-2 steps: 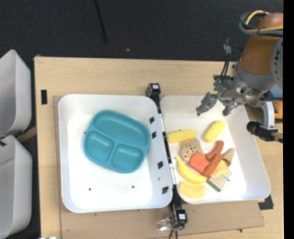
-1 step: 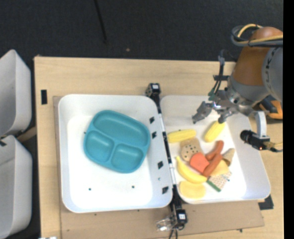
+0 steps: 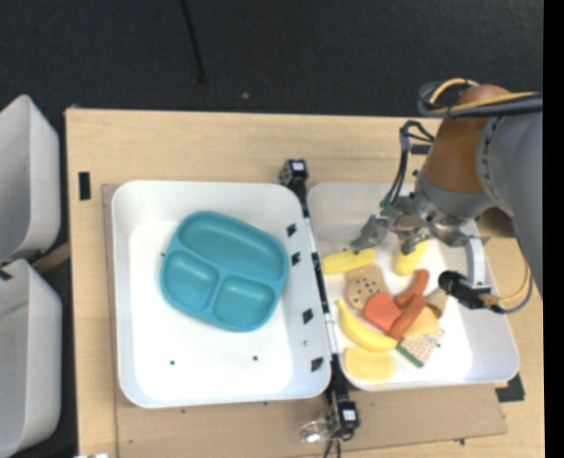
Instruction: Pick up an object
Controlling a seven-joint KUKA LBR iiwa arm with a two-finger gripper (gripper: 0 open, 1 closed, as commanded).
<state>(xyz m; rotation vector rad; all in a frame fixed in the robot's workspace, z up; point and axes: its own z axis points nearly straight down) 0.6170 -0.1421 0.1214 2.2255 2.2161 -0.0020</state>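
End effector [image 3: 393,235], open and holding nothing, hovers over the right bin [image 3: 487,351] at right of frame. Yellow piece [image 3: 346,260] below: likely light, rigid, smooth; grasp across its narrow width.

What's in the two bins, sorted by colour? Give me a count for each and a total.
Teal: 1, the divided plate in the left bin.
Yellow: 4, a block, a small piece, a banana, a round piece.
Red-orange: 2, a block, a sausage.
Tan: 1, a cracker.
Total: 8 I can tell apart; the pile in the right bin may hide more.
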